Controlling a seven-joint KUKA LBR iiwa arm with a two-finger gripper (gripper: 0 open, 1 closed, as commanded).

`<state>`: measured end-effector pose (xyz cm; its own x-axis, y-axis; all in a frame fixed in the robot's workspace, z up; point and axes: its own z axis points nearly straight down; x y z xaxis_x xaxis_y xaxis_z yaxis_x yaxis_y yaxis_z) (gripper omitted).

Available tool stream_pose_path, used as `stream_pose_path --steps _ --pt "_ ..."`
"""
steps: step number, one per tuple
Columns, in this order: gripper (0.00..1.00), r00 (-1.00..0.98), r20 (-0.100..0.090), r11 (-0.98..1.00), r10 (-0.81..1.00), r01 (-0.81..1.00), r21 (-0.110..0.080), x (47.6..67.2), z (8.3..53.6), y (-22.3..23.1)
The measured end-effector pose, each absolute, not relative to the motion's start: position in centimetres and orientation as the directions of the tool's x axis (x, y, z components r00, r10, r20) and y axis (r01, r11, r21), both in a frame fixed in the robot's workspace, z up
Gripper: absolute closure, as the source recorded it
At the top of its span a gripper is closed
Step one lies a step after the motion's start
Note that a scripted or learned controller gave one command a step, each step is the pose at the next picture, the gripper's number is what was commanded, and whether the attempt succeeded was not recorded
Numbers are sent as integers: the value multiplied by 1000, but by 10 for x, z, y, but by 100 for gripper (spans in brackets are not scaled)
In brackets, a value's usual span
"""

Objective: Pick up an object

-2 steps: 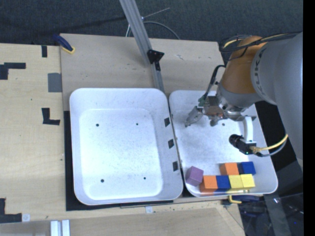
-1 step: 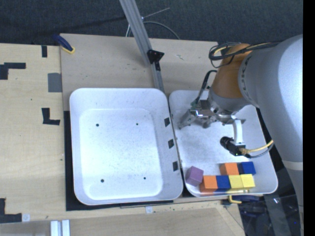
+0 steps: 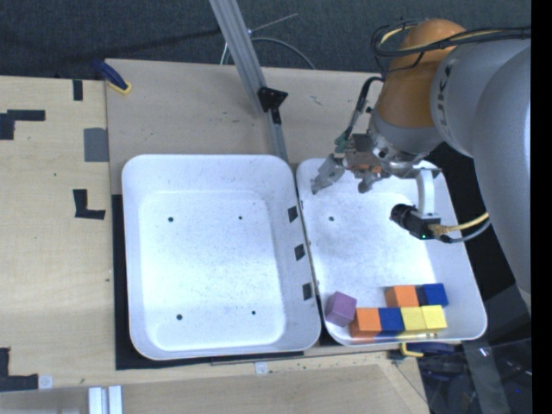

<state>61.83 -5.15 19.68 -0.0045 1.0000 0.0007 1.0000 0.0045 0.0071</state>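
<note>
Blocks are sitting clustered at the near end of the right bin [image 3: 466, 274]: a purple block [image 3: 341, 306] beside orange, blue and yellow ones [image 3: 404, 309]. They are looking light, rigid and flat-sided; gripping opposite faces seems best. Farther up that bin, the end effector [image 3: 345, 178] is hovering, fingers apart, carrying nothing.

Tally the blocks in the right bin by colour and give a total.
Purple block: 1
Orange blocks: 2
Blue blocks: 2
Yellow blocks: 2
Total: 7
</note>
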Motion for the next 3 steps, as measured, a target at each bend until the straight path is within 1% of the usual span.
stream_pose_path --steps 1,2,3 --pt "0 -6 1 6 1000 1000 -1 624 192 -8" --pt "0 -5 1 5 1000 1000 0 651 191 29" --pt "0 -3 0 3 1000 1000 -3 638 192 55"
